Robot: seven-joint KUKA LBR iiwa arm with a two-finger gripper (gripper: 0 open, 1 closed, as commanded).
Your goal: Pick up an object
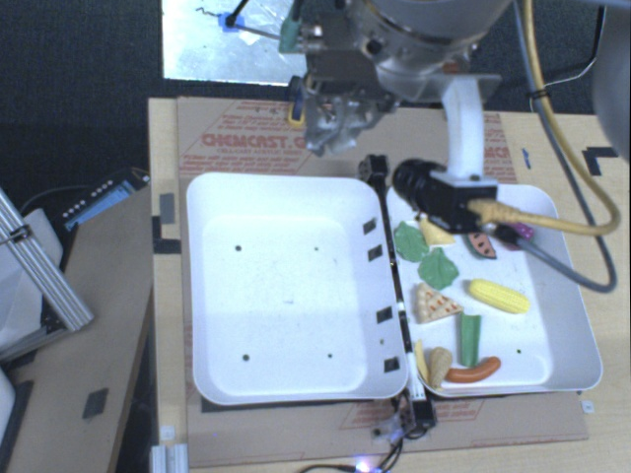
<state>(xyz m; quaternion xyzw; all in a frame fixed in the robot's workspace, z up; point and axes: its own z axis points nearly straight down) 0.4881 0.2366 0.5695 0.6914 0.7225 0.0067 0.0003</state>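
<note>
Gripper point(333, 131) blurred past left bin point(286, 294) far rim, grip state unreadable; right bin point(537, 353) crowded, corn point(498, 297), pizza slice point(434, 304), sausage point(473, 370), perhaps lettuce point(439, 268)

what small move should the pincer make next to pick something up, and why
Probably shift it across toward the right bin, stopping above the corn. The pincer sits near the far rim of the left bin, while everything worth grabbing lies in the right bin. The corn seems to lie clear of its neighbours, so it looks the easiest target.
</note>
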